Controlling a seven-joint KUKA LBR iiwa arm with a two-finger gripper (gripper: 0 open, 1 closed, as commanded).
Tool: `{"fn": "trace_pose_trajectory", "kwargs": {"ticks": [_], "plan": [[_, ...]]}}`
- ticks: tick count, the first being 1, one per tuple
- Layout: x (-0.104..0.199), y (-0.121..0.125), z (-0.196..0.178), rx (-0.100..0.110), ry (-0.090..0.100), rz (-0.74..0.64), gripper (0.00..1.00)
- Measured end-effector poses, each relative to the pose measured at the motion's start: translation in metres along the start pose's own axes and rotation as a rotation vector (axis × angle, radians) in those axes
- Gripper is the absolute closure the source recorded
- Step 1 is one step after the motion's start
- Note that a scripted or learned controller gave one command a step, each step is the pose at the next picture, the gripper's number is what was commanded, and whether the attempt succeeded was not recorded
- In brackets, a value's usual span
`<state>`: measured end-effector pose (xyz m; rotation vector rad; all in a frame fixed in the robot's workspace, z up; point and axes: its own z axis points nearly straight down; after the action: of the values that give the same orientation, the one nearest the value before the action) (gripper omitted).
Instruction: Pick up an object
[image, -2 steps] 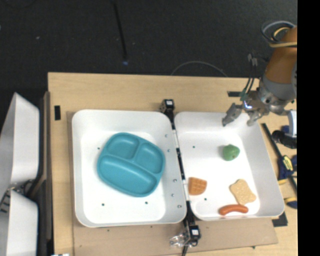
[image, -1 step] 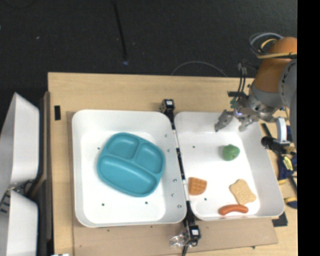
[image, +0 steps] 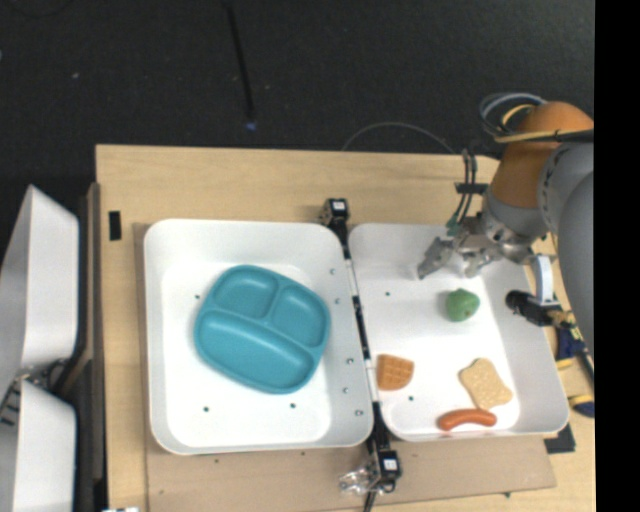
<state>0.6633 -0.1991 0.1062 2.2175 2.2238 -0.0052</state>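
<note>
The right bin (image: 400, 260) holds a green round object (image: 461, 305), an orange waffle piece (image: 395, 373), a tan bread slice (image: 485, 382) and a red sausage (image: 466, 420). My gripper (image: 452, 259) hangs over the back of the right bin, just above and behind the green object. Its fingers (image: 432, 262) are spread apart with nothing between them. The grey arm with its orange band (image: 520, 175) comes in from the upper right.
The left bin (image: 170, 400) bears a blue divided plate (image: 262, 328). A black clip (image: 336, 211) sits at the back where the bins meet, another clamp (image: 375, 472) at the front. White boxes (image: 40, 300) stand off the left edge of the bench.
</note>
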Motion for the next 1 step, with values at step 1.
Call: {"fn": "trace_pose_trajectory", "kwargs": {"ticks": [1], "plan": [[-0.0014, 0.0019, -0.0156, -0.008, -0.004, -0.002, 1.0]]}}
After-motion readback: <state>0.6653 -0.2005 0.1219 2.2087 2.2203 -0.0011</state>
